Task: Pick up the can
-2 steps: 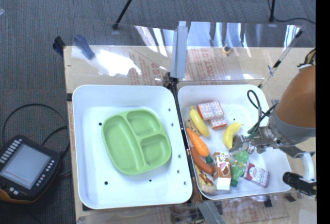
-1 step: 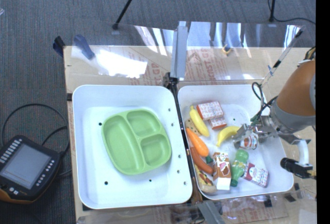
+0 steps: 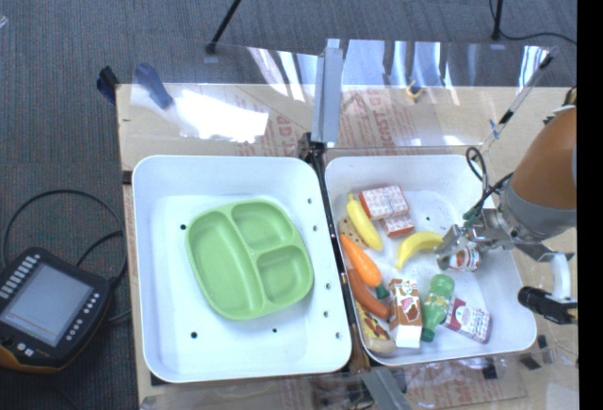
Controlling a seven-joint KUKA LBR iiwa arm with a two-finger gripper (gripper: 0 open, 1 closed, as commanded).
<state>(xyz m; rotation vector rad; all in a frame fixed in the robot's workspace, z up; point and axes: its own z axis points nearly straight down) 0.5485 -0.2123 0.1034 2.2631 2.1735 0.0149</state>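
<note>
Two white bins sit side by side on the worktop. In the right bin (image 3: 499,328), near its right edge, the end effector (image 3: 462,253) is clenched around the small can (image 3: 464,258), beside a yellow banana (image 3: 417,247). A green divided plate (image 3: 249,257) occupies the left bin (image 3: 155,238).

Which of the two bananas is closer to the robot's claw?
The banana curving in the right bin's middle, just left of the gripper. The other banana lies farther left, beside the carrot.

Can (image 3: 463,257) partly hidden by gripper (image 3: 456,251); arm (image 3: 551,182) cut by right edge.
</note>
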